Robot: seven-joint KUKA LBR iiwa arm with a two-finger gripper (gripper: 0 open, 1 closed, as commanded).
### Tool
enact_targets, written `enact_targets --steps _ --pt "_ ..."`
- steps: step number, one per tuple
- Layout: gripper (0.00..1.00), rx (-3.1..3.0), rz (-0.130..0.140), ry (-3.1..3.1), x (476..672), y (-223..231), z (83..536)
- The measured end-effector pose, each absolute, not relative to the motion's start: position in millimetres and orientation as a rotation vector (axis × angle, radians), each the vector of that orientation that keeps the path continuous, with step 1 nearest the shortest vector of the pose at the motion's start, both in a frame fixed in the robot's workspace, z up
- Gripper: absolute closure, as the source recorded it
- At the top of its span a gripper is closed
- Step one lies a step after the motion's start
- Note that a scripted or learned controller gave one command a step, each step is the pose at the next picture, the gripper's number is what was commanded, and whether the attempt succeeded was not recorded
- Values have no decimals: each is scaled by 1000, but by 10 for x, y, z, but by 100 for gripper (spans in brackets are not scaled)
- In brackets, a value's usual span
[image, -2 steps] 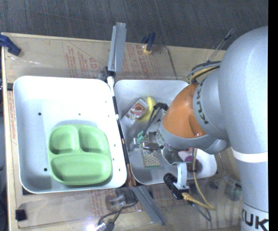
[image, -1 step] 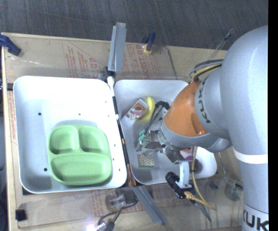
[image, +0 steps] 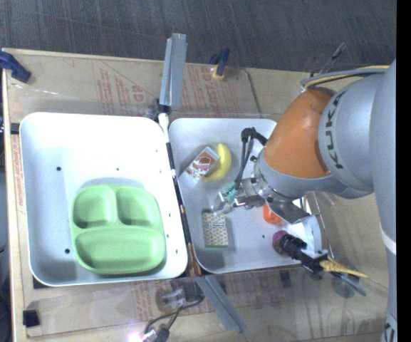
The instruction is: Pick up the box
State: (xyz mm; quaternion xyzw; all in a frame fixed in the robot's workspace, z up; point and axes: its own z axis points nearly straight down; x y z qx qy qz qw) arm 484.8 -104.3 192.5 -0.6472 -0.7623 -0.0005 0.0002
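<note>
A brown bench fills most of the frame, with dark floor along the top. Two shallow white bins rest on it side by side: the left bin at centre left, the right bin at centre, their near walls touching. A grey bar lies on the bench at upper centre, above their seam. A blue clamp grips the upper left corner.

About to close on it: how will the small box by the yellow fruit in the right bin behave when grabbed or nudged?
The box looks like thin printed card, so probably light and easily crushed. It seems propped against the yellow fruit, so a nudge may tip or slide it across the smooth right bin. The gripper sits just below it.
</note>
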Motion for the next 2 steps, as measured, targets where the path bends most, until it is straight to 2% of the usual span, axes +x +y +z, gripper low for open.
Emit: enact_targets --steps 1,2 --pt "0 -2033 -2 -2394 4848 -1041 1924" --pt "0 -2023 1 -2421 4787 -1142 954"
